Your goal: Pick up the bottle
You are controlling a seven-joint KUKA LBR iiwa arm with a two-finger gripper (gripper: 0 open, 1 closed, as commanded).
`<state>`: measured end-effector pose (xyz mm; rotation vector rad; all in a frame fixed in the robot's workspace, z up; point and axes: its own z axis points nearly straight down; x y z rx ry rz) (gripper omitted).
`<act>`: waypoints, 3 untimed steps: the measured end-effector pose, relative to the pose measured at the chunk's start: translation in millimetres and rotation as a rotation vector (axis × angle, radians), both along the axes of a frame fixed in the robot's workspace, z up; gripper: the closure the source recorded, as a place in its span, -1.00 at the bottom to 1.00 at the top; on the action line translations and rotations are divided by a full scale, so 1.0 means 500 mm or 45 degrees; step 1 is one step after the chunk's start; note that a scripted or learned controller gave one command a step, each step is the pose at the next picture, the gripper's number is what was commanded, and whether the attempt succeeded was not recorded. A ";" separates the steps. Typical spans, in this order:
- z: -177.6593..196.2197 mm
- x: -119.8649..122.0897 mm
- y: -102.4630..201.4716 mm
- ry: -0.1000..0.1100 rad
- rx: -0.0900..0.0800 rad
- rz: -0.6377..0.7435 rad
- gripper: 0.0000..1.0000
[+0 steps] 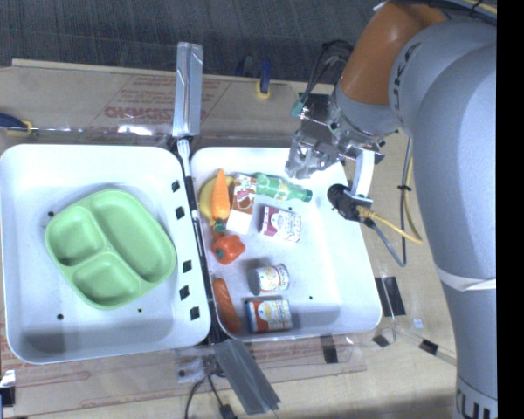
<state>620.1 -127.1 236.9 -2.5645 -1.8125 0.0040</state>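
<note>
A green bottle (278, 187) lies on its side in the right bin (354, 273), near its far edge, with its cap end pointing right. My gripper (303, 164) hangs just above and to the right of the bottle's cap end, fingers pointing down. Nothing shows between the fingers. The grey arm with its orange band reaches in from the upper right.
Beside the bottle lie a banana (208, 197), a carrot, a small carton (280, 223), a red-orange pepper (228, 248), two cans (270, 278) and a sausage-like piece (226, 305). The left bin (26, 260) holds a green divided plate (110, 246).
</note>
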 end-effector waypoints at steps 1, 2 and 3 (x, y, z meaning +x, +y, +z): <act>0.050 -0.174 -0.040 0.004 0.001 -0.340 1.00; -0.047 -0.275 -0.085 0.007 0.001 -0.636 1.00; 0.037 -0.287 -0.154 0.001 -0.001 -0.877 1.00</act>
